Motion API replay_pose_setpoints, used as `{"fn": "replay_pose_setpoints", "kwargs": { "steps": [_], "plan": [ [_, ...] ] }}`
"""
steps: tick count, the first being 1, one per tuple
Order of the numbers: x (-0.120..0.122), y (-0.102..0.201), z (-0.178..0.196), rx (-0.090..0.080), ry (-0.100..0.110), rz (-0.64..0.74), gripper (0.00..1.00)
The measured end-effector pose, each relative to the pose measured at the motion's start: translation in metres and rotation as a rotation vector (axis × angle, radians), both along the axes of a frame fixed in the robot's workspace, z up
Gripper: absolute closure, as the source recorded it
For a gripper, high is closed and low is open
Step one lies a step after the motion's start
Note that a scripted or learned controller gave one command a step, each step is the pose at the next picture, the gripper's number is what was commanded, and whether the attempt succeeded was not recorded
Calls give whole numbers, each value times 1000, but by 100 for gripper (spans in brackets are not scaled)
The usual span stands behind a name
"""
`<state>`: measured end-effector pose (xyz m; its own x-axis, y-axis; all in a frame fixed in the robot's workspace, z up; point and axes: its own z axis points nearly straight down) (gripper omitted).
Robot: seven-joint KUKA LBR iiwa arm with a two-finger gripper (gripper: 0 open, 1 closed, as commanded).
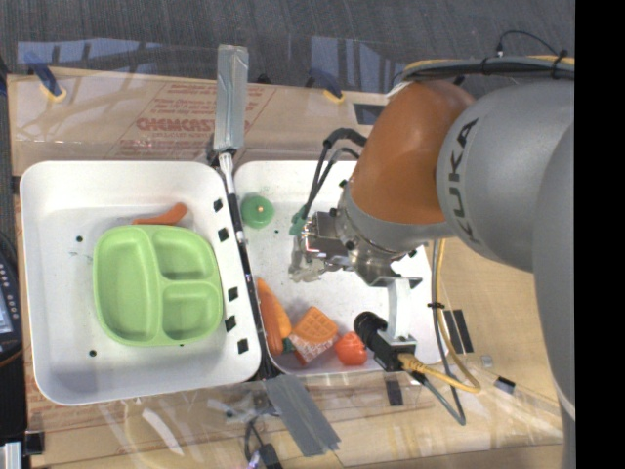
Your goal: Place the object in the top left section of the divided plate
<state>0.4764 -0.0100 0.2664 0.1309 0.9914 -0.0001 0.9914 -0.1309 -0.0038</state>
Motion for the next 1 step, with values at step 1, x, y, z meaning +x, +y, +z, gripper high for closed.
{"fn": "replay_pose_setpoints", "kwargs": {
  "steps": [1],
  "plan": [
    [0,-59,-13,0,4,-69,100]
  ]
}}
